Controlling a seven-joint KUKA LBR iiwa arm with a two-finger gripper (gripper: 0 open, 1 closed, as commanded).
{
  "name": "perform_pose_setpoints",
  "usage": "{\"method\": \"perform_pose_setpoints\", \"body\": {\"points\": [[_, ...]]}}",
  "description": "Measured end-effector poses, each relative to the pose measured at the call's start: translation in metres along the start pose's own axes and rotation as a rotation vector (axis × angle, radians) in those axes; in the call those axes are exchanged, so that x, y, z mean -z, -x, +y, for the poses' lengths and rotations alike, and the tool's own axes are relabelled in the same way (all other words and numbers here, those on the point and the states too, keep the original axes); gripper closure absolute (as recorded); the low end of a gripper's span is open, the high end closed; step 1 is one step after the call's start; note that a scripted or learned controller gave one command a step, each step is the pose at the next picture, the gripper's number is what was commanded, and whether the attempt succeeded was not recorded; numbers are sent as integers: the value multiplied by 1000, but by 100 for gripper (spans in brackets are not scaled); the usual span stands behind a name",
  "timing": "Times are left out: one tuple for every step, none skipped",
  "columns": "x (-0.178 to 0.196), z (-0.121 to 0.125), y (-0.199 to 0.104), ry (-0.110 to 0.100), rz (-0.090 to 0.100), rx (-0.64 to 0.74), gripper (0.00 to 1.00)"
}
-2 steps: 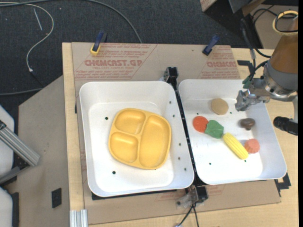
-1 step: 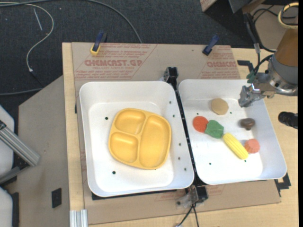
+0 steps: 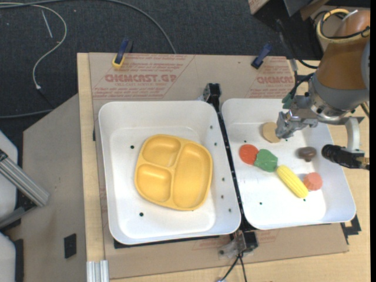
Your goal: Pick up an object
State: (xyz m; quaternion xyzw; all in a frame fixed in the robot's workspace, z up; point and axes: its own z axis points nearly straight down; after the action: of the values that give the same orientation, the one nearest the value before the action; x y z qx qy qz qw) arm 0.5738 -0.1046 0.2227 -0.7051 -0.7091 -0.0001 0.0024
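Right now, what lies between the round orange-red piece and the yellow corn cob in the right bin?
In the camera view, a green lumpy toy lies between the round orange-red piece and the yellow corn cob, touching both.

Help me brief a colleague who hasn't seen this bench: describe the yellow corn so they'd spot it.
Look in the right bin, toward its near half. The corn is a long yellow cob lying slantwise, between the green piece and an orange-red piece; it's the only elongated item.
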Motion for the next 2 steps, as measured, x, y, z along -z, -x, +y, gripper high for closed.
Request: {"method": "perform_pose_setpoints", "body": {"points": [[-1, -10, -43, 0, 0, -1, 100], [11, -26, -93, 1, 0, 1, 100]]}}
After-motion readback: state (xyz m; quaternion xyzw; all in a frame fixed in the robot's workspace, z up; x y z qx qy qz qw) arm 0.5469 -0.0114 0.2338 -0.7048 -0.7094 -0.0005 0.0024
